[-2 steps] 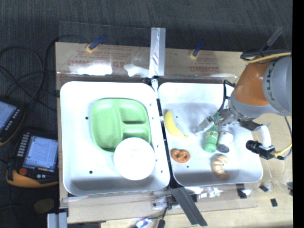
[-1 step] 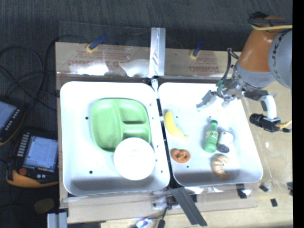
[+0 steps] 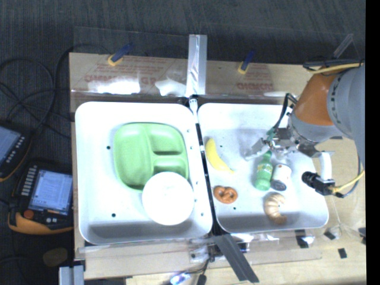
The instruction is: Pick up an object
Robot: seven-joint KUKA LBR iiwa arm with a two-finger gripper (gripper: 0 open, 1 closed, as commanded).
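Metal fingers of the gripper hang low over the right bin, just above the top of a green bottle. One finger juts out to the left as a pale grey blade, and the other is lost among the dark parts of the wrist, so whether the gripper is spread or closed cannot be told, and nothing can be seen caught between the fingers. The green bottle lies near the middle of the right bin with its cap end toward the gripper. Touching its right side is a small white jar with a dark ring near its top. Below these two, near the bin's lower edge, sits a tan bread roll. To the left of the roll lies a brown pretzel, and above the pretzel a yellow banana rests along the bin's left wall. The arm comes in from the right, its orange band just above the wrist and its grey body beyond. The left bin holds a green divided tray, and a white round plate overlaps the tray's lower right corner.
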